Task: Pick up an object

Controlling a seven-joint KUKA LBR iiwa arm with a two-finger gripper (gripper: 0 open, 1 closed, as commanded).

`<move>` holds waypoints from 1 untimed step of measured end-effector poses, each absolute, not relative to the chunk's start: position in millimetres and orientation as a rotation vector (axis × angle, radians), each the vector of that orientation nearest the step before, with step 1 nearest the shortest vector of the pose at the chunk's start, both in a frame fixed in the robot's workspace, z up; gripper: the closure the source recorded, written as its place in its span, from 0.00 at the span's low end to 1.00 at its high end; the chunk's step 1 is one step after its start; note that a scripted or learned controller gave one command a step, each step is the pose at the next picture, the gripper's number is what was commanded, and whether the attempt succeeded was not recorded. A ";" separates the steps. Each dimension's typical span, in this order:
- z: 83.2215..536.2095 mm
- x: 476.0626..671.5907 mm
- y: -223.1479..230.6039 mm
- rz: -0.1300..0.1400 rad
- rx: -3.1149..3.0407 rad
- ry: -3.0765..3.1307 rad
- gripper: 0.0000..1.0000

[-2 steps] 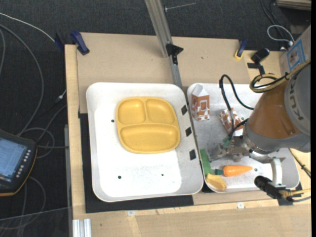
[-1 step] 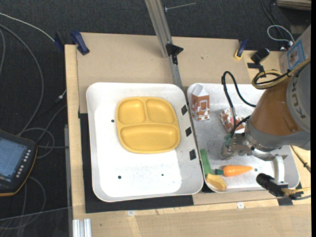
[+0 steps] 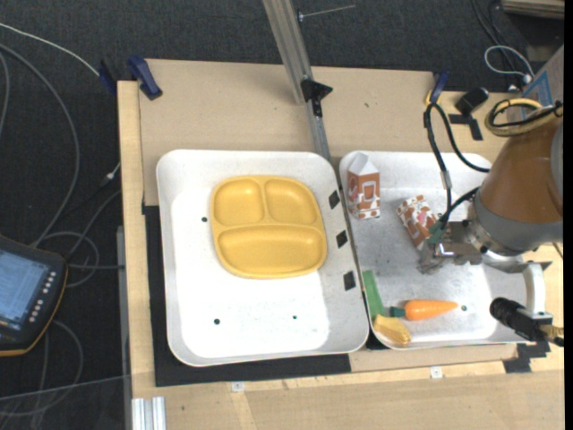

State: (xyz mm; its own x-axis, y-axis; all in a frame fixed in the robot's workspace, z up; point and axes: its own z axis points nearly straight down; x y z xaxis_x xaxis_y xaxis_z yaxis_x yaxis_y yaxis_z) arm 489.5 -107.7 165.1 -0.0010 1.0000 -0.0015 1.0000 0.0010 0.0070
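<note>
you have a yellow divided plate point(image 3: 267, 226) in the left bin point(image 3: 179, 267). the right bin point(image 3: 466, 330) holds two small cartons point(image 3: 363, 186) point(image 3: 417, 219), and at lower right a carrot point(image 3: 430, 309), lengthwise left-right, green end left. the gripper point(image 3: 440, 249) hovers just above the carrot; its grip can't be told.

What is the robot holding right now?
Cannot be told. The pincer hovers low beside the small patterned carton, but no thing shows between its tips.

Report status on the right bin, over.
Gripper low in right bin, fingers unclear. Lying carton right beside it, not seen gripped. Upright carton, toy carrot apart. Nothing blocking.
</note>
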 end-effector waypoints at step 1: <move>227.8 488.7 -103.3 0.008 2.214 2.220 1.00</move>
